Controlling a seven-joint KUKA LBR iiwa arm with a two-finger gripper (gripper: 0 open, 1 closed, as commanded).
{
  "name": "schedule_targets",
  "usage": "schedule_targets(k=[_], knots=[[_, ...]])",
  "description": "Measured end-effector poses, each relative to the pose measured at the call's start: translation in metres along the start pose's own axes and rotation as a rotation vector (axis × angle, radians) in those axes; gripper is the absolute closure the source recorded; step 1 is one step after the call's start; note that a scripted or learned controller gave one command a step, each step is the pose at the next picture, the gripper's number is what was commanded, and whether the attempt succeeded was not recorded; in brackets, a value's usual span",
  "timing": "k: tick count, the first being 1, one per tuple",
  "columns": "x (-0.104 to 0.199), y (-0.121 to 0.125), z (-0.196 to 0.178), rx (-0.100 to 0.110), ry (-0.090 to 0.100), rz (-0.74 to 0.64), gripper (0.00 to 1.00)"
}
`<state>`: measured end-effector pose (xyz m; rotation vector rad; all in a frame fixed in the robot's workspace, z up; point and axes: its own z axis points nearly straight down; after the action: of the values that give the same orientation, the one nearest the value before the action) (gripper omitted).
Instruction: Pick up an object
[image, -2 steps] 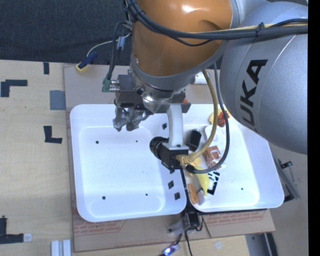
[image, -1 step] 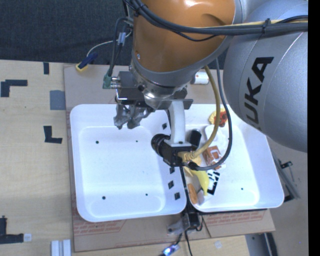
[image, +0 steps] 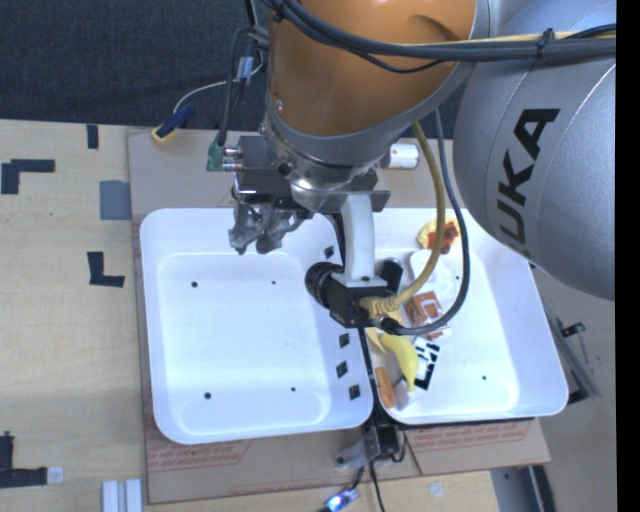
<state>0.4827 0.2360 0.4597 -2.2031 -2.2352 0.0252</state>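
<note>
My gripper (image: 256, 236) hangs over the far rim of the left bin (image: 170, 330), near that bin's back right corner, and I see nothing in it. The objects lie in the right bin (image: 510, 340). A yellow banana-shaped piece (image: 399, 354) rests against the bin's left wall. Beside it are a black-and-white item (image: 427, 366), an orange-and-white packet (image: 424, 308) and a small orange piece (image: 385, 386). A red-and-yellow item (image: 439, 235) sits at the back, partly hidden by the arm's cables.
The big grey and orange arm (image: 400, 80) covers the top of the view and the back of the right bin. A black cylinder on a white bracket (image: 340, 285) hangs over the divide between the bins. Cables (image: 445, 250) loop down into the right bin.
</note>
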Motion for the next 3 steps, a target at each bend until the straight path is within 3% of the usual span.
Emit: schedule_targets(k=[3], knots=[[0.001, 0.0, -0.029, 0.004, -0.004, -0.004, 1.0]])
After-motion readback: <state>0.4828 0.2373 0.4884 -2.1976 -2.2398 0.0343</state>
